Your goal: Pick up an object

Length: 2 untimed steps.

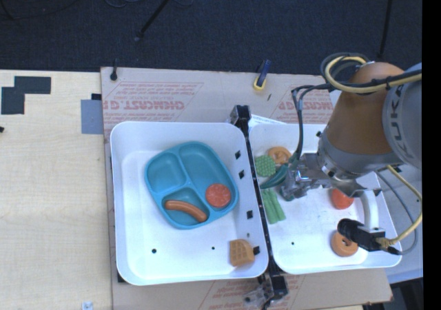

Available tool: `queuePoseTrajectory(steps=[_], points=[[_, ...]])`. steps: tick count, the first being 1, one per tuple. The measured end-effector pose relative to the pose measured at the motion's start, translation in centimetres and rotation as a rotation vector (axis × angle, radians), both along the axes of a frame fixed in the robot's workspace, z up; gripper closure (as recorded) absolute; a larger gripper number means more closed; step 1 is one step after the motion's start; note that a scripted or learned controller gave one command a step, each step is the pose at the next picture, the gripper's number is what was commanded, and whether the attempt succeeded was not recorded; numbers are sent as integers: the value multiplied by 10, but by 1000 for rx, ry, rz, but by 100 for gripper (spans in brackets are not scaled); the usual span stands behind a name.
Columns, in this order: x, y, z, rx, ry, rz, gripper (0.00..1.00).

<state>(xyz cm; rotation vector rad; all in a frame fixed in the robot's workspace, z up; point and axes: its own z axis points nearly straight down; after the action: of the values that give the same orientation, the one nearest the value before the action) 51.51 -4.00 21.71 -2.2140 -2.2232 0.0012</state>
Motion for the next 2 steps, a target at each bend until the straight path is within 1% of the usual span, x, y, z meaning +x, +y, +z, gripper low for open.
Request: queuePoseTrajectory(steps=[1, 2], points=[[16, 42, 8, 0, -1, 0, 100], [45, 90, -1, -1, 0, 0, 100]])
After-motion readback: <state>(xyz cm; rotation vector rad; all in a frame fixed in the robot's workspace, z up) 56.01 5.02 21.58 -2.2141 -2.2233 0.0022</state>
